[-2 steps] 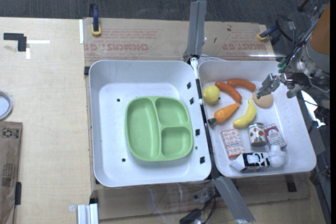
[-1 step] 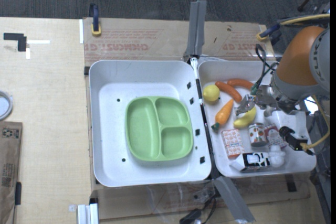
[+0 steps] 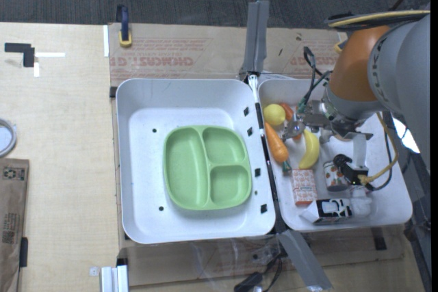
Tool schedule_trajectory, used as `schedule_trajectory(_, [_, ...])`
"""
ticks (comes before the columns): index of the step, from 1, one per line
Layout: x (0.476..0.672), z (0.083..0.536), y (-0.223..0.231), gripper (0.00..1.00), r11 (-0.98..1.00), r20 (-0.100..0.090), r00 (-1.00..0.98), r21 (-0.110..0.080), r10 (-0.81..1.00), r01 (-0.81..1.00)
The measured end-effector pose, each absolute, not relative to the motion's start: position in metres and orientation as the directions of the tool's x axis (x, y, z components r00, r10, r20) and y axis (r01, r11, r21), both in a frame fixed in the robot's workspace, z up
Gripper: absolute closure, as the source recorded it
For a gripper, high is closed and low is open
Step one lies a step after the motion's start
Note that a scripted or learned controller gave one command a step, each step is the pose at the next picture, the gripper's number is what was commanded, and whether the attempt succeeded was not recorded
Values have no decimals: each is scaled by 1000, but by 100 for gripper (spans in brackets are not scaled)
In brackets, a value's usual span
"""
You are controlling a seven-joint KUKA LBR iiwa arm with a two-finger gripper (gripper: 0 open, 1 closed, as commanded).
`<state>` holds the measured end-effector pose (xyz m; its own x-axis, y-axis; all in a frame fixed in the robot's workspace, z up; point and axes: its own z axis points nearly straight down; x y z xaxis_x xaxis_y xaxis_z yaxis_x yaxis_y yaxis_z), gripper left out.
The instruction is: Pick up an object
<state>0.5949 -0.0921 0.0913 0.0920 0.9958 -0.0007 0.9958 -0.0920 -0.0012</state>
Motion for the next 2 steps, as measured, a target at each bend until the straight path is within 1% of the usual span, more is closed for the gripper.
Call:
schedule_trajectory(1, [594,100,-93,100,-96,-1,96,-4,995,995])
schedule_trajectory(2, [642,191,-58,100,-367,-3,367,-2,930,930])
